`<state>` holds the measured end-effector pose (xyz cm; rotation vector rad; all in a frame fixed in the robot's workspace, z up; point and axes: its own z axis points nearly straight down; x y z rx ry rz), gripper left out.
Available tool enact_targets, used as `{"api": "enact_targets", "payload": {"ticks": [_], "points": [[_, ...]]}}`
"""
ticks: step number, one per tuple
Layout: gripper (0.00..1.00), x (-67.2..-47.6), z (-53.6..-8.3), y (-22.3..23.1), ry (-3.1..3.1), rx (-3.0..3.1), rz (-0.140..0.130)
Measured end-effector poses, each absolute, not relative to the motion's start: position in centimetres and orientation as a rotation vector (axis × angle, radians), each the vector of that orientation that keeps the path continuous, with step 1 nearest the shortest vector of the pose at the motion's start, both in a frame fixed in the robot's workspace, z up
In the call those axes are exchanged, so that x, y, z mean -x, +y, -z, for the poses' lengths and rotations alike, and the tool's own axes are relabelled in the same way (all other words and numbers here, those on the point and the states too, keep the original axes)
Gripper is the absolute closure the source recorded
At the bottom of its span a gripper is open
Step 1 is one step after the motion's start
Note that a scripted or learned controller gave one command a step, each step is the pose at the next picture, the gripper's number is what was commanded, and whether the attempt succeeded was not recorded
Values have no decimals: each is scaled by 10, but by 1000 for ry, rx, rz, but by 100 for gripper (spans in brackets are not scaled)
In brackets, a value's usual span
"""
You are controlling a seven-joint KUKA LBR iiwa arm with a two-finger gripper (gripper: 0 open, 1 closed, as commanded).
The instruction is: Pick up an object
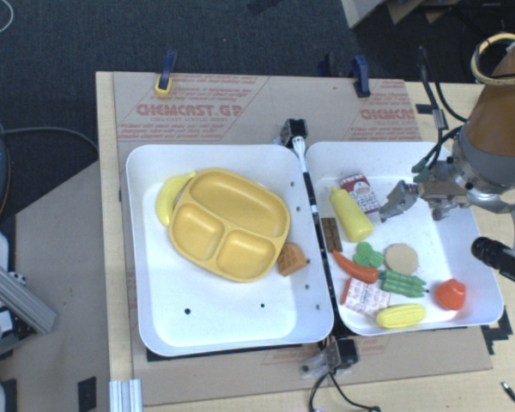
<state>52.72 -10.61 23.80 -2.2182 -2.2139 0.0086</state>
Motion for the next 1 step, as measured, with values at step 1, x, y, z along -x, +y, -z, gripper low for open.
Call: {"api": "enact_targets", "payload": {"ticks": [1], "points": [[0, -529, -242, -106, -2221, 2221, 0]]}}
